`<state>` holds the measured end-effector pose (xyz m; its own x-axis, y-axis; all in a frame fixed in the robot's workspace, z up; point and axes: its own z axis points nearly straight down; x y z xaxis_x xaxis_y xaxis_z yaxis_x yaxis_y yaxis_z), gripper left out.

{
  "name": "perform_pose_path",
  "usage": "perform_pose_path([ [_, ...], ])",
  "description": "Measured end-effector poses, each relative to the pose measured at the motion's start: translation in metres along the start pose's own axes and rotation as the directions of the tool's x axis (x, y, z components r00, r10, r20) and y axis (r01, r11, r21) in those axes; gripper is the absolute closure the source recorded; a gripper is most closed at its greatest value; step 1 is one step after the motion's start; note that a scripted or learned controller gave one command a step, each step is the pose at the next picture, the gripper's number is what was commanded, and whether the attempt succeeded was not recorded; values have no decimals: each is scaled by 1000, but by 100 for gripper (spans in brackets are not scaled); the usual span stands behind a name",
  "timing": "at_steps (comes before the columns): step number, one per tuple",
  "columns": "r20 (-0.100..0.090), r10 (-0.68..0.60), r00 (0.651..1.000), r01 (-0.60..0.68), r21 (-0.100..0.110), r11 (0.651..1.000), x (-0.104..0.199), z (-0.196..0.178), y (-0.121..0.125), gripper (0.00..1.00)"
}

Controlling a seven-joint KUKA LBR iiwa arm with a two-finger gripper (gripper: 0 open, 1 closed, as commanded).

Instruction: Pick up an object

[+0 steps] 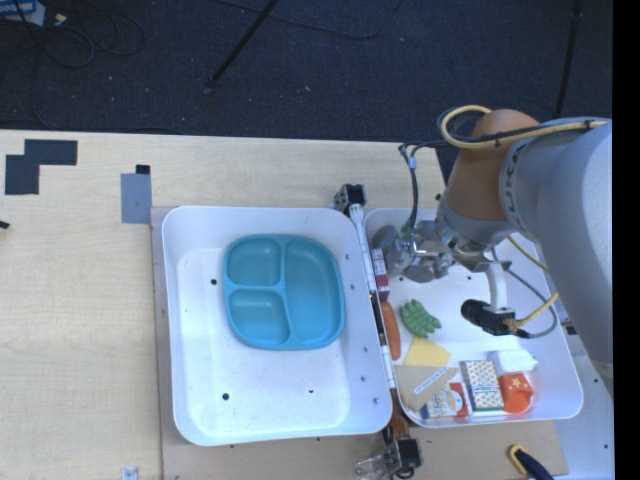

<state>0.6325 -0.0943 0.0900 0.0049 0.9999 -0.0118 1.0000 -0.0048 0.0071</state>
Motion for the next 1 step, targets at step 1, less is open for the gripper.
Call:
perform_pose_path([
  [1, 1, 4, 1000, -4, -5, 1000, 3, -2, -55, 0],
])
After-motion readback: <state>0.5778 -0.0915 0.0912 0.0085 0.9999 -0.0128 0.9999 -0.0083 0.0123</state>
